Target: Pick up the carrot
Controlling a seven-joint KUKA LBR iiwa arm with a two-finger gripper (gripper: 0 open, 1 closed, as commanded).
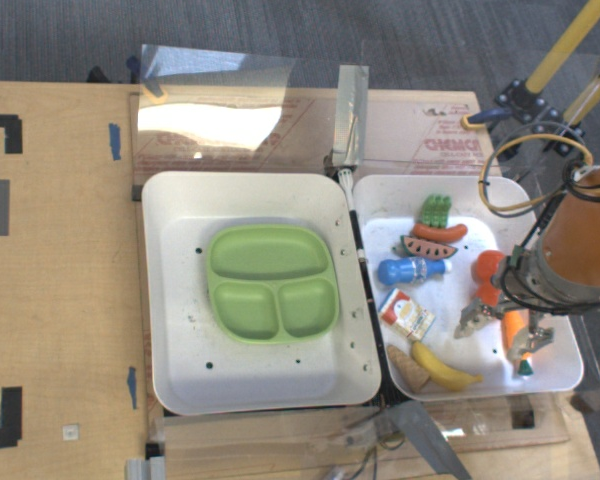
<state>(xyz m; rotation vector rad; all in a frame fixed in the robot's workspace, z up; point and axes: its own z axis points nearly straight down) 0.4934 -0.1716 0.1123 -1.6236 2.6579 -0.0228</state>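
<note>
Two bins sit side by side on the surface (60, 268). The left bin (170, 368) carries a green tray (272, 283). The right bin (560, 373) carries the toys: a banana (442, 366), a blue bottle (412, 269), a small carton (407, 314), a hot dog (438, 235) and a green piece (436, 208).

Carrot location: the carrot (515, 336) lies in the right bin near its right wall, orange body pointing away from the viewer, green tip toward the front rim.

Gripper location: the gripper (502, 320) is down inside the right bin at the carrot. One metal finger shows just left of the carrot and another just right of it, so the fingers stand apart, straddling the carrot. No firm clamp is evident.

Step in hand, as judged: the grasp approach is complete and the closing stage is due.

Next move calls for: closing the fingers squarely on the carrot body, then a straight lift clear of the bin wall. A red toy (488, 267) sits close behind the gripper and could be nudged.
</note>
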